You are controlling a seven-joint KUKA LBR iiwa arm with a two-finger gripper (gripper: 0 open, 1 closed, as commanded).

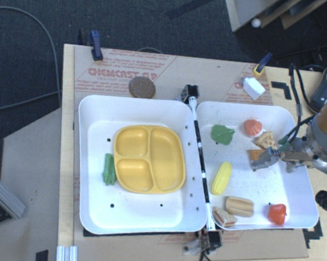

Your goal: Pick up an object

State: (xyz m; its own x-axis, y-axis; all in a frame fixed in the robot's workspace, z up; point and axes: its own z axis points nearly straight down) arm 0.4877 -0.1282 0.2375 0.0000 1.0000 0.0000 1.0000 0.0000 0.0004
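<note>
So on the counter's left bin (pixel 89 149) there's a green pea pod (pixel 109 169) just beside a yellow divided plate (pixel 149 158). Right bin (pixel 291 221) has a green leafy piece (pixel 223 134), corn cob (pixel 222 178), hot dog bun (pixel 239 206), red tomato (pixel 277 213), and an orange piece (pixel 253 127). The end effector (pixel 261 161) sits low by a tan toast-like piece (pixel 264 141), and I can't tell whether it's apart or together. Looks like the approach step; next it needs to settle around that piece and clamp.

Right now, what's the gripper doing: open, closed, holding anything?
Gripper: low in the right bin, beside a small brown toy piece; open or closed cannot be told, and nothing is seen held.
</note>
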